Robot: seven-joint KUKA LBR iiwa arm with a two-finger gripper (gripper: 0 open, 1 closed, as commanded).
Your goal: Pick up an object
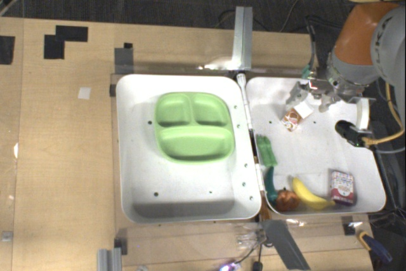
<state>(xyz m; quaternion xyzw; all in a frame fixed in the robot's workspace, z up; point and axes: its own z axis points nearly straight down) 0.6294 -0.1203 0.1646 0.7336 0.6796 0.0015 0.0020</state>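
Presently the gripper [309, 99] is hovering over the far half of the right bin [317, 152], with its two fingers spread apart and gripping nothing. The small white packet [294, 117] is lying on the bin floor just below and slightly left of the fingertips. It is showing a white face with reddish-brown print at its lower left end, and it is sitting crooked to the bin walls. Whether a fingertip is touching it I cannot tell.

Bare white floor is lying all round the packet: the far wall is standing near, while the divider between the bins is sitting further off to its left. The other things are crowding the near and left edges. A green wrapped item [264, 151] is lying along the divider, and a dark teal thing [270, 179] is lying just below it. A reddish fruit [287, 200] and a banana [309, 195] are touching each other at the near wall, and a purple and red box [342, 187] is standing just beside the banana's tip. The middle of the right bin is lying open.

The arm [365, 41] is reaching in over the far right corner. In the left bin [136, 136] a green divided plate [193, 125] is lying towards the far side.
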